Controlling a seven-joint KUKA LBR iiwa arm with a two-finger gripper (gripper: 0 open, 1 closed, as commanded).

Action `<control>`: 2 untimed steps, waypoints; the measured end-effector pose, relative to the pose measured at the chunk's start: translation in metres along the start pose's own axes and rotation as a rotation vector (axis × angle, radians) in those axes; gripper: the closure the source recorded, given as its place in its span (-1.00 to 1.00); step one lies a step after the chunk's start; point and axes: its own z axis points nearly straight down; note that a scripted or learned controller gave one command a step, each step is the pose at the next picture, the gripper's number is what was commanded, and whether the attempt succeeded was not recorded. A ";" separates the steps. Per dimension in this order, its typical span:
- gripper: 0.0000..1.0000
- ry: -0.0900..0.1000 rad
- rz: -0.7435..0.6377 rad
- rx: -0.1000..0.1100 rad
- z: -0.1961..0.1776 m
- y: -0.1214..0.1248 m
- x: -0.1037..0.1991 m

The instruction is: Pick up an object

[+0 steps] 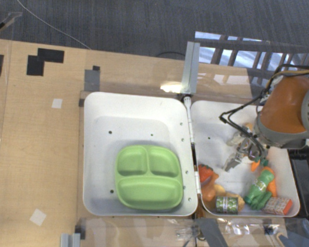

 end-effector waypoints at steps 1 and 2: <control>-1.00 0.001 -0.083 0.002 0.002 -0.005 -0.056; -1.00 0.002 -0.055 0.002 0.001 -0.026 -0.020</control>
